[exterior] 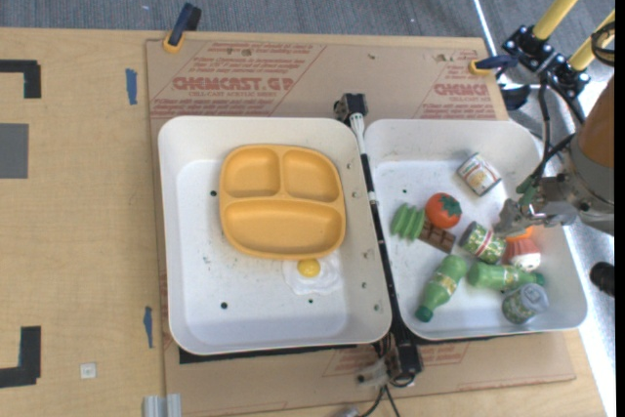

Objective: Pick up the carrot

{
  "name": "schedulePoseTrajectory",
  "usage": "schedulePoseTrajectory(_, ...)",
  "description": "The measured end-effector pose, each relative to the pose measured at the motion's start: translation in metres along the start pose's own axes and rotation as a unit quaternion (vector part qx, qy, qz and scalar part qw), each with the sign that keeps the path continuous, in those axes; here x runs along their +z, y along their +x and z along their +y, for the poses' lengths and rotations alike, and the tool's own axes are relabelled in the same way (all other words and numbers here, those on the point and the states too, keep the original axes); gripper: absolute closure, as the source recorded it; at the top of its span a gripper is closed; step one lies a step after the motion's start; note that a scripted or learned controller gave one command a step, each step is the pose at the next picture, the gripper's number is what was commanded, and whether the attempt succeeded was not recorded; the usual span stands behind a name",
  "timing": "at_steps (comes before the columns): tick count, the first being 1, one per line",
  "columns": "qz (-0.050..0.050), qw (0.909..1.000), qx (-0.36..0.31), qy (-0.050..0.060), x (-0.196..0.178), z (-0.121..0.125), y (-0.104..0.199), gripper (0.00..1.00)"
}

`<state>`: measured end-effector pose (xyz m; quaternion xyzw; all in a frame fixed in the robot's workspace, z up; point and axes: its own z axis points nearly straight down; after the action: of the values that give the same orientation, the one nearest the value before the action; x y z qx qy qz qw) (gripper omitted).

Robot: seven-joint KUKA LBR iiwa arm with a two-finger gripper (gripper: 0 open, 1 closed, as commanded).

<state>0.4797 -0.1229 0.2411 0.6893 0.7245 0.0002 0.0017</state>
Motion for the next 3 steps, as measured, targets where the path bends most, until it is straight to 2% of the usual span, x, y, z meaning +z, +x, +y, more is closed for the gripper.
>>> schedulePoseTrajectory(1,0.002,0.9987,0.051,0.002,0.049,0.003,0.071,1.0)
schedulePoseTrajectory(2,0.002,0.9951,0.099,0.002,0.057,0.009,0.196,1.0)
schedulePoseTrajectory(3,0.0,0.9977,0.068,0.001,0.056,0.085,0.105,1.0)
